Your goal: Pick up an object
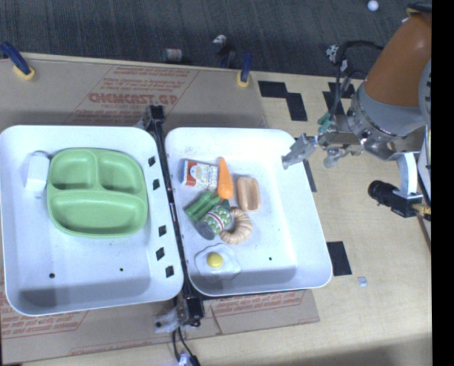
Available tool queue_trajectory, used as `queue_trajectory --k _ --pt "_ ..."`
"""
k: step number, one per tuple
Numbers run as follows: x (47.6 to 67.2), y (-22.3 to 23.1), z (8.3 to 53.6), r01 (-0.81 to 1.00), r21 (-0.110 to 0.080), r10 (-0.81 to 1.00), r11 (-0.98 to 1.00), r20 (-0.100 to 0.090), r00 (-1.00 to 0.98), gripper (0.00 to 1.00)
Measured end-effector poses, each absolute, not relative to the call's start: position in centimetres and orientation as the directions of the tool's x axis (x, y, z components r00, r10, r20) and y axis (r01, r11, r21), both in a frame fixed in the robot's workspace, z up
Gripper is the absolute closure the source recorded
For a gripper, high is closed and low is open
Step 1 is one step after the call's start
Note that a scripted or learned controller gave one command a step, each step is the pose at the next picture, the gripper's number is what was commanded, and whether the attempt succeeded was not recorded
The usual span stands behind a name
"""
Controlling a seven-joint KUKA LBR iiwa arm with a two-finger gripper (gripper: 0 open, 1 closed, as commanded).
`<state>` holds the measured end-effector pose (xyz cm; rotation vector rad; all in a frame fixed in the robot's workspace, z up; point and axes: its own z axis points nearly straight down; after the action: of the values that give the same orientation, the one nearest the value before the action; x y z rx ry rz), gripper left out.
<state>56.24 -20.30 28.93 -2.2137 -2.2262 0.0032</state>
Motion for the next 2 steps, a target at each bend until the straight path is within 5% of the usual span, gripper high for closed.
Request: queue_trajectory --k 1,2 --pt "48.3 -20.2 9.2 1.000 -0.003 1.000 0.006 0.001 -0.006 0.00" --pt "48.4 -20.2 10.2 1.000 -0.002 1.000 0.012 -0.001 -0.012 1.00"
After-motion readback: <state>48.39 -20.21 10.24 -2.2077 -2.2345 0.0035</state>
